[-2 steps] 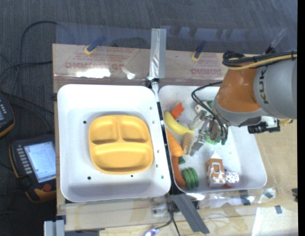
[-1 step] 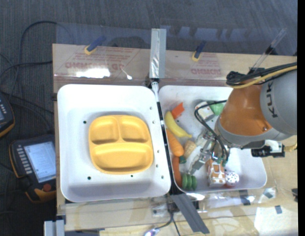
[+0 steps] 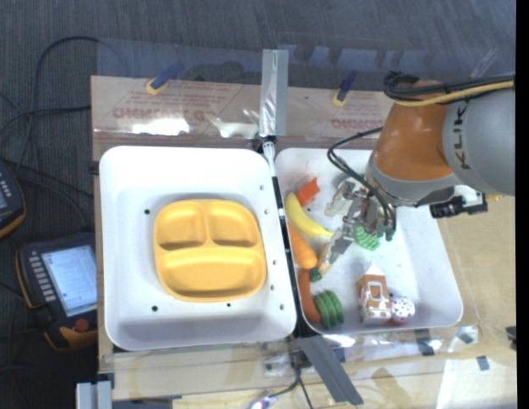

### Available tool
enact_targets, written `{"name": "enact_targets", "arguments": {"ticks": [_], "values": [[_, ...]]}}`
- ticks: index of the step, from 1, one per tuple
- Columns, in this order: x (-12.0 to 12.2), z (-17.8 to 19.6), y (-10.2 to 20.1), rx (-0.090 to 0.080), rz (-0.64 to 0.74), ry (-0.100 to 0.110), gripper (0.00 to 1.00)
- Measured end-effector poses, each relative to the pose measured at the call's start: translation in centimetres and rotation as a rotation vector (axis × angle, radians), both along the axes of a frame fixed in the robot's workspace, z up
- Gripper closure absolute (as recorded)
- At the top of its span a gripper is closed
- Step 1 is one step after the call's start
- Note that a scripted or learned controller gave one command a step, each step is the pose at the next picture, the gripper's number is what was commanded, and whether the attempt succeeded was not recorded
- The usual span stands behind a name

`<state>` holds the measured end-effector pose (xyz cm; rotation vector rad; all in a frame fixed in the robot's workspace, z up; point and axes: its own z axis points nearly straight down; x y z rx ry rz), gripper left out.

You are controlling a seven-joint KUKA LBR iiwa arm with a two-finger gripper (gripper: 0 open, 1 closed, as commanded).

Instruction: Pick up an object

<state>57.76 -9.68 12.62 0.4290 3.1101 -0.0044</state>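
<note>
Gripper [image 3: 359, 228] spread above one banana [image 3: 304, 220], two carrots [image 3: 301, 250], one tray [image 3: 210, 250].

Arm [image 3: 468, 139] cut off at right edge. Gripper [image 3: 353, 224] finger state unclear; small green object [image 3: 368, 239] beside it half hidden, too small to identify. Orange piece [image 3: 308, 190] partly hidden behind banana [image 3: 305, 221]. Handheld screen [image 3: 4, 196] cropped at left edge.
</note>
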Motion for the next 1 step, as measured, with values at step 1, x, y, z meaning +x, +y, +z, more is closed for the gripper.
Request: {"name": "enact_targets", "arguments": {"ticks": [1], "values": [[-2.98,-3.56,-2.03,0.003,0.058,-0.011,0.00]]}}
